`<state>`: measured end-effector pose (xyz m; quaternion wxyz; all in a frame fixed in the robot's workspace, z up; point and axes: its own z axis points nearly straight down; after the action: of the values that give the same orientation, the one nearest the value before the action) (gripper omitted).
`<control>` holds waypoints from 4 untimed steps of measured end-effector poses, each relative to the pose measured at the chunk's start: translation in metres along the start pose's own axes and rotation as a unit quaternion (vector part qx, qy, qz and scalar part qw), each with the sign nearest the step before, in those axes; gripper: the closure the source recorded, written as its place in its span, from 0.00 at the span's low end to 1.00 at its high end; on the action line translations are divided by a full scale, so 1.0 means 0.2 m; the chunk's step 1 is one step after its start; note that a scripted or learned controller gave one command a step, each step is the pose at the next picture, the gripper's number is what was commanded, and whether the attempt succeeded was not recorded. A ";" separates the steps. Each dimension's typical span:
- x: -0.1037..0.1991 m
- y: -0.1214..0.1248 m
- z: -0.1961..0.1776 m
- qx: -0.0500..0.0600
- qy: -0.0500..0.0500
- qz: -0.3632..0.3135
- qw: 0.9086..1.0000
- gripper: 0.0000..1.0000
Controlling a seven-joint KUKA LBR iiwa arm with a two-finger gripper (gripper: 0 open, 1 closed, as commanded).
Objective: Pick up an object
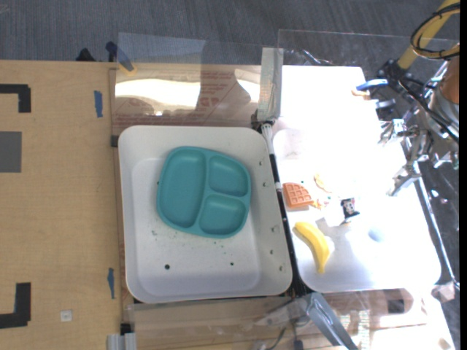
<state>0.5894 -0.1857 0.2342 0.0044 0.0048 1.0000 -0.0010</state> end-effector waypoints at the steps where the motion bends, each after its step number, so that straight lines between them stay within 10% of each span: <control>1: 0.00 0.00 0.00 0.000 0.000 0.000 1.000 0.00; 2: -0.29 0.02 0.22 -0.001 0.003 -0.048 0.999 0.00; 3: -0.29 0.02 0.20 0.000 0.000 -0.048 0.999 0.00; 4: -0.22 0.08 0.58 0.001 -0.003 -0.112 0.994 0.00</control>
<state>0.6347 -0.1711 0.1185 0.0068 -0.1077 0.9942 -0.0022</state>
